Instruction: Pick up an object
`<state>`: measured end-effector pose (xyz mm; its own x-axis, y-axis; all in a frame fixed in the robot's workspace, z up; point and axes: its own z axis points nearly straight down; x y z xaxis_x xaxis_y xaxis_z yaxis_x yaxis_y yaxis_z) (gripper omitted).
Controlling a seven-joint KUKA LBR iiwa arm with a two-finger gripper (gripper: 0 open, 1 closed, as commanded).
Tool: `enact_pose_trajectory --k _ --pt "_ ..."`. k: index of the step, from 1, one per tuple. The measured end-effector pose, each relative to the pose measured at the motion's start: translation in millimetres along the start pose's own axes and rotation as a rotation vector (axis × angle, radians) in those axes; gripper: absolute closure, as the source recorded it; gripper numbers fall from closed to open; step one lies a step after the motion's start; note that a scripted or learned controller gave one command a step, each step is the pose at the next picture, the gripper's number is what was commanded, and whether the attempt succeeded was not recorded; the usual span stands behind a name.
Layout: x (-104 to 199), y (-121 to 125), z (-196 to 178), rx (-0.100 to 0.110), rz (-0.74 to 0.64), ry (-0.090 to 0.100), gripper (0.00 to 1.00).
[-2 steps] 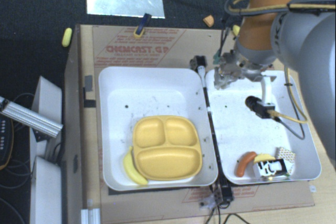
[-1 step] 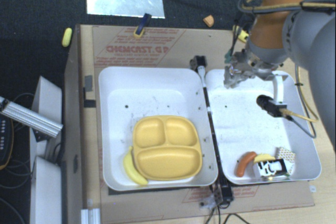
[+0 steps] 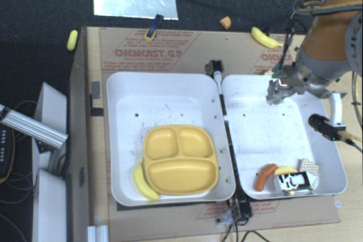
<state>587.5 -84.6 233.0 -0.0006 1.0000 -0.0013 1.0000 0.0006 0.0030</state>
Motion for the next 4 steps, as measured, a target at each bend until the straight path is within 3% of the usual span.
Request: enact_pose_trajectory --k 1,2,3,4 --pt "47 3 19 0.002 -0.003 0.002 1.00" --pt "34 22 28 0.001 -0.001 0.001 1.00" --pt "19 24 49 0.002 -0.001 0.001 1.00" --pt "35 15 49 0.002 -0.003 0.001 1.00"
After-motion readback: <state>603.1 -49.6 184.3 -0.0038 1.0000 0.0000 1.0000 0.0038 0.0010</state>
